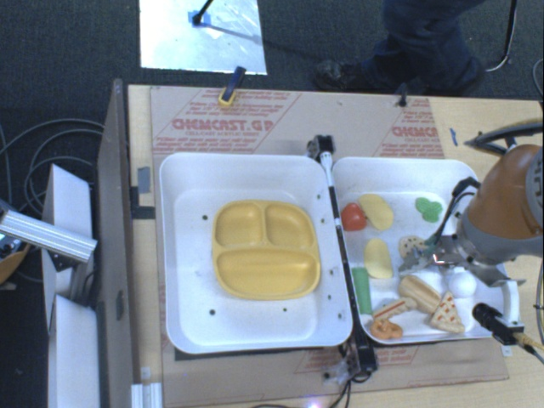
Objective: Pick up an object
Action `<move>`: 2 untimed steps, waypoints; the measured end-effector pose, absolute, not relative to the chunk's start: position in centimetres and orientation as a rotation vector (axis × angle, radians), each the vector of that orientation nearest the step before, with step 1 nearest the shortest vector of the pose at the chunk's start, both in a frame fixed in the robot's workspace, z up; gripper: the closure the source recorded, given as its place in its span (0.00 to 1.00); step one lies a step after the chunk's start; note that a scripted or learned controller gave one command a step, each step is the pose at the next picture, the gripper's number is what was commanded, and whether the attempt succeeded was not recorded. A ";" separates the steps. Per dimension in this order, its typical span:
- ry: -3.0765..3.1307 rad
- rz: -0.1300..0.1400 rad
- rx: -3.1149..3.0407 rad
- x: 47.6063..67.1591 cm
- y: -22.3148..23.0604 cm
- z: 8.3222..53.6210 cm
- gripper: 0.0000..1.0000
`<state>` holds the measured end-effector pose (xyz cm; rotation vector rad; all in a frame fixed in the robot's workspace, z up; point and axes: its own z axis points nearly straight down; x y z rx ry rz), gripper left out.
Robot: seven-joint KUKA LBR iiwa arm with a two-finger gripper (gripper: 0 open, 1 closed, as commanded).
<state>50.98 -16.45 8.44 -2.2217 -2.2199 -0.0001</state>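
Grey arm [510,202] reaching in from the right, orange band above the wrist (bent downward), gripper [429,257] lowered

Even, bright overhead light; white bins [255,172] nearly blown out, soft shadows, glare on the floor's foil sheet [202,22], mild overall blur.

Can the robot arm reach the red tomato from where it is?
Probably yes. The tomato lies uncovered by the right bin's left wall, and the end effector hovers in that bin.

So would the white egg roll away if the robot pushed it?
Probably. The egg looks round and smooth, so a nudge could roll it or slip it off. It sits among the bread and pizza slice, which may stop it.
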 end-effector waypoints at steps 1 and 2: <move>-2.239 -0.012 -2.213 57.9 -9.3 8.6 0.00; -2.200 0.073 -2.175 64.9 -9.3 8.0 0.00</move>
